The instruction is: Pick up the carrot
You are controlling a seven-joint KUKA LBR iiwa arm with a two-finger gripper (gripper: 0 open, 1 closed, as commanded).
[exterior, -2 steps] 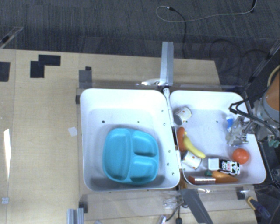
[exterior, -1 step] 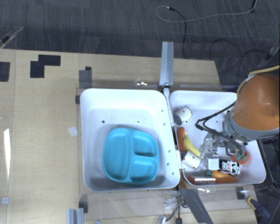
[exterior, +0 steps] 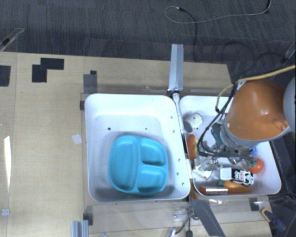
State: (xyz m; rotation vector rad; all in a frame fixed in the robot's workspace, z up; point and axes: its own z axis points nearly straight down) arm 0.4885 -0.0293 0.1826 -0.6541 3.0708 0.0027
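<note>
Lying in the left white bin (exterior: 95, 139): 1 blue divided plastic tray (exterior: 137, 163). Resting along the right bin's (exterior: 276, 178) left wall: the slim orange carrot (exterior: 191, 146). Hovering beside it: the gripper (exterior: 208, 163), finger state impossible to tell.

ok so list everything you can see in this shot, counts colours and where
left bin: 1, white, left half of the bench
divided plate: 1, light blue, in the left bin, toward its near right part
right bin: 1, white, beside the left bin, partly under the arm
carrot: 1, orange, along the right bin's left wall
small round item: 1, whitish, far left part of the right bin
red-orange round item: 1, right bin, near right, partly hidden
long orange-brown item: 1, by the right bin's near wall
cable: 1, dark, on the floor beyond the bench
arm: 1, grey with orange band, above the right bin
</note>
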